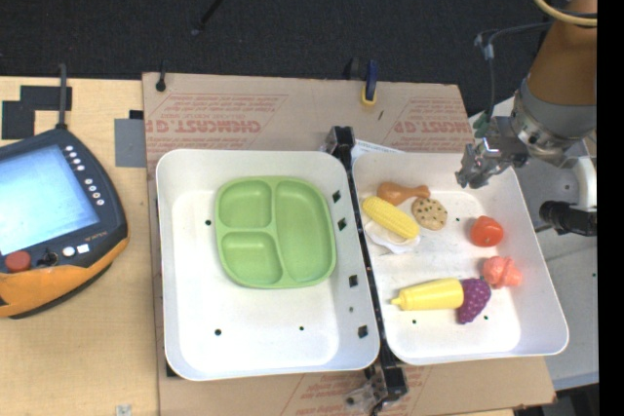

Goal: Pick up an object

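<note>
The right bin [546, 326] holds several toy foods: a corn cob [390, 218], a brown drumstick [402, 193], a cookie [429, 212], a red tomato [487, 231], a pink piece [500, 272], a yellow bottle [429, 295] and purple grapes [474, 299]. My gripper [475, 172] hangs over the bin's far right corner, above and behind the tomato, with nothing seen between its fingers. Whether they stand apart is too small and dark to judge.
The left bin [195, 326] bears a green divided plate [273, 232]. A black divider [353, 248] runs between the bins. A teach pendant [54, 219] lies at the left on the bench. Cardboard [253, 117] lies behind the bins.
</note>
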You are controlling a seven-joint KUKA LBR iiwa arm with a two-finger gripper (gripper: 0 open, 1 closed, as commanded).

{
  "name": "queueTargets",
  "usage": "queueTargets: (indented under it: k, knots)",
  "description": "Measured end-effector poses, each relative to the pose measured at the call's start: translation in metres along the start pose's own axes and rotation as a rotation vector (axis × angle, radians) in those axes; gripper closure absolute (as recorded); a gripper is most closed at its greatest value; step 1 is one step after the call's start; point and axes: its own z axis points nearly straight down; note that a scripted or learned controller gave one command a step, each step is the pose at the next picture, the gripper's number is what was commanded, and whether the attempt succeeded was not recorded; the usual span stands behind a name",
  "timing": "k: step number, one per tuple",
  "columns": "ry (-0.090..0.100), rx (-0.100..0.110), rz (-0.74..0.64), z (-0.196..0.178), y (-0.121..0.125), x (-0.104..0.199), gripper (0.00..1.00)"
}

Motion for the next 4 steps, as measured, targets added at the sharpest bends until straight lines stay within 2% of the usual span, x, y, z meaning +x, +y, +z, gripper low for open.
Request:
queueTargets:
  k: [1,3,4]
  knots:
    - [0.001,0.003,0.000,0.014,-0.032,0.046,1.00]
    - [0.001,0.003,0.000,0.000,-0.096,0.128,1.00]
    - [0.000,0.005,0.000,0.018,-0.121,0.163,1.00]
